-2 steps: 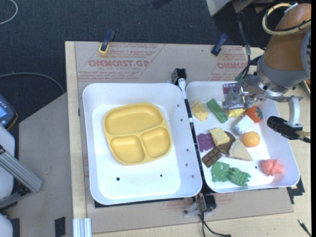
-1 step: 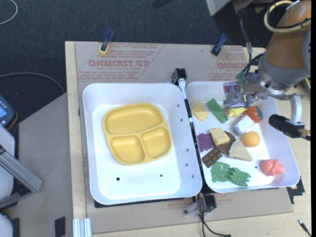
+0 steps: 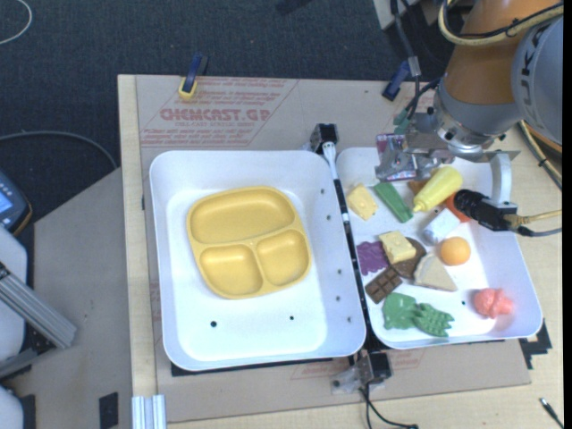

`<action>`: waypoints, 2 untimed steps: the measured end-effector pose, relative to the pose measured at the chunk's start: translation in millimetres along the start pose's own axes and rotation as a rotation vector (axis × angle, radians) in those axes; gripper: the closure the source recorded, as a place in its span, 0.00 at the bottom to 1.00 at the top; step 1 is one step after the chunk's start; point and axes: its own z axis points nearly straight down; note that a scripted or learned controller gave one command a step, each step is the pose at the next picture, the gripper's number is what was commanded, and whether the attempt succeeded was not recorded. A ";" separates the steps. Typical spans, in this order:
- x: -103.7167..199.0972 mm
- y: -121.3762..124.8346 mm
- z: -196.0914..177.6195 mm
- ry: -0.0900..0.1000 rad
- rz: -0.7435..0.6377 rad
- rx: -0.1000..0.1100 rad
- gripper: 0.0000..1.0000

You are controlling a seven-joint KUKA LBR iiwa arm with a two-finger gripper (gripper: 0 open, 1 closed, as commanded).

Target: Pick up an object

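Note:
My gripper (image 3: 399, 165) hangs over the far part of the right bin (image 3: 523, 280), just above a green stick-shaped piece (image 3: 392, 201) and beside a yellow bottle-shaped toy (image 3: 437, 189). Nothing shows between its fingers. Toy foods fill that bin: a pale yellow cheese wedge (image 3: 362, 202), an orange ball (image 3: 455, 251), a purple piece (image 3: 371, 256), a yellow block (image 3: 397, 246), a chocolate bar (image 3: 384, 283), a cream wedge (image 3: 436, 275), a green leafy toy (image 3: 416, 315) and a pink lump (image 3: 492, 303).
The left bin (image 3: 170, 239) holds a yellow three-compartment tray (image 3: 248, 239). A black divider strip (image 3: 344, 226) runs between the two bins. Cardboard (image 3: 223, 110) lies under both bins, with clamps at its far edge.

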 end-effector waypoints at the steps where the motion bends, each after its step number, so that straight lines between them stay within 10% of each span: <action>1: 50.8 19.1 -5.1 0.000 0.000 0.000 1.00; 2: 106.1 45.2 5.1 0.001 -0.001 0.001 1.00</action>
